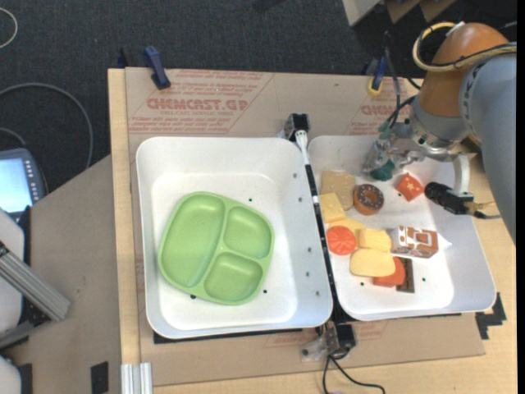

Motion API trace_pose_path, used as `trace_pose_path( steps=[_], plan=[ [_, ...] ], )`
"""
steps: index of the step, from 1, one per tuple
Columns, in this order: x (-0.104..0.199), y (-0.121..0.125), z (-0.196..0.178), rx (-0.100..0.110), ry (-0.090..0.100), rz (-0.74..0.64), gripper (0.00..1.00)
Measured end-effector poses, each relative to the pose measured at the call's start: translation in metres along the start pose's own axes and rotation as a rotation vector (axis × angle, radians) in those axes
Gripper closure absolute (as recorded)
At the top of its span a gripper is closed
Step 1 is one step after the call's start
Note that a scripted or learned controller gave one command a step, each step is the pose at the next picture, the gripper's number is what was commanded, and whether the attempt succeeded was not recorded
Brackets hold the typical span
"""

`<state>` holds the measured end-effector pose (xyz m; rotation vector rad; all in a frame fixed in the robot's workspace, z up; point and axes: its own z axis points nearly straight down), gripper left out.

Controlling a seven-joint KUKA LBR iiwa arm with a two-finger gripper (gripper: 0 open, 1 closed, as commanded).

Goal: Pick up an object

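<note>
arm (492, 97): grey shell | orange band above wrist | yellow cable loop | gripper (384, 164): metallic, teal-tipped

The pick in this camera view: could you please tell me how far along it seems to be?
Done: the arm has reached in, and its end effector sits low at the far end of the right bin. In hand: nothing visibly lifted; whether it grips anything is unclear. Left: the pick itself. The toy foods, such as the donut and tomato, lie in that bin, and the green tray lies in the left bin.

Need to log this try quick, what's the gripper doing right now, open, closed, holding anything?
Two-finger gripper: low over the back of the right white bin; open or closed cannot be told.
</note>
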<state>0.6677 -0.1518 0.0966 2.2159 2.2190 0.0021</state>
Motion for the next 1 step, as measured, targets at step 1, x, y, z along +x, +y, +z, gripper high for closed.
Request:
trace_pose_path(
  steps=[1],
  plan=[
    [0.0763, 0.0018, -0.0955, -0.006, 0.003, -0.006, 1.0]
  ],
)
